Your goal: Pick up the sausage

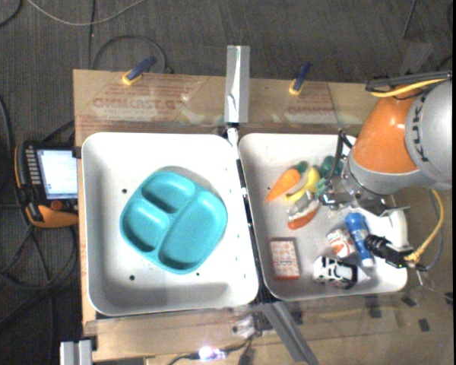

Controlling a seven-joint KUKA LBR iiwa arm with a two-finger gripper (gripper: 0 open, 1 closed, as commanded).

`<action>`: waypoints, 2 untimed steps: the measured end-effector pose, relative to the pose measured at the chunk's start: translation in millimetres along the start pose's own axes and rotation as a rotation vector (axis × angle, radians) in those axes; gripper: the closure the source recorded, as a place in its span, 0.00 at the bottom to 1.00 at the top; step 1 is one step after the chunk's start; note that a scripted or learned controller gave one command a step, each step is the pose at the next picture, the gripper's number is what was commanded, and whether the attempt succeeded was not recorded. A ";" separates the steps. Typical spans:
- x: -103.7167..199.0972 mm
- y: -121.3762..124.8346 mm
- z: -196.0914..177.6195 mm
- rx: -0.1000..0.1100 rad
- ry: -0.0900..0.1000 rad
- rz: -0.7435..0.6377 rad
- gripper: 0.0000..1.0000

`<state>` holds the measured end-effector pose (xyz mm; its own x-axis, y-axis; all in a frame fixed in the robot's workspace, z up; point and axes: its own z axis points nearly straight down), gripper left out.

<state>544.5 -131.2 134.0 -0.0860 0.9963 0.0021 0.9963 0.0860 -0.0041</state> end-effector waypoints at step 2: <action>-13.9 26.0 43.1 -0.014 -0.005 -0.006 0.00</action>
<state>571.4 -142.8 90.8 -0.0922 0.9957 -0.0033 0.9957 0.0922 0.0099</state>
